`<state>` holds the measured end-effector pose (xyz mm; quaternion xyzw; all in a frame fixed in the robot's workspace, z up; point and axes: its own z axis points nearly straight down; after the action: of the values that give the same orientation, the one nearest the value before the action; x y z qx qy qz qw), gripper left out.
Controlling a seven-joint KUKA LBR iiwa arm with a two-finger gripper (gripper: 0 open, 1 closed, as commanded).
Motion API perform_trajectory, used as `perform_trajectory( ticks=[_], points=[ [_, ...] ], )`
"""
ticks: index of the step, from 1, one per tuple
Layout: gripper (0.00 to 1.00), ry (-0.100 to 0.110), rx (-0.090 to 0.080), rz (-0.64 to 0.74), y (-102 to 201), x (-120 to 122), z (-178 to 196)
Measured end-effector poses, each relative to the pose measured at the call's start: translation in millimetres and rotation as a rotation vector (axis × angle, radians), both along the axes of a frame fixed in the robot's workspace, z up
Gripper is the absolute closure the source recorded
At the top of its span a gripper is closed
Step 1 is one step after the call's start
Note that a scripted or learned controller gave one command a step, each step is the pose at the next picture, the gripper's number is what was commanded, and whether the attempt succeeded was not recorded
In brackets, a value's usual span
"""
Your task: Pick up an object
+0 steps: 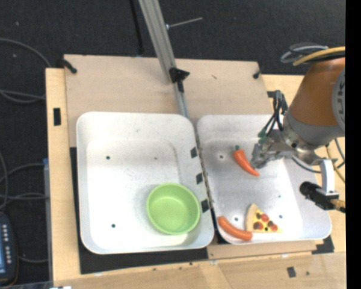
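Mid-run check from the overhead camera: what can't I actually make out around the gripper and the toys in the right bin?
- Gripper beside the carrot: too small and dark to tell its finger state, or whether it touches the carrot.
- Hot dog: unclear whether it touches the pizza slice.
- Green bowl: its shape hides the floor of the left bin beneath.

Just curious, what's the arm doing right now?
Gripper down at carrot in right bin. Grasp unconfirmed. Nothing blocking; pizza and sausage nearby.
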<state>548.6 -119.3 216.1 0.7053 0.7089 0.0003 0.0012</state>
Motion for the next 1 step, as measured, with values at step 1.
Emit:
perform_trajectory(
  ticks=[1],
  points=[
    [1.0, 0.001, 0.001, 0.001, 52.9, 2.5, -5.3]
  ],
)
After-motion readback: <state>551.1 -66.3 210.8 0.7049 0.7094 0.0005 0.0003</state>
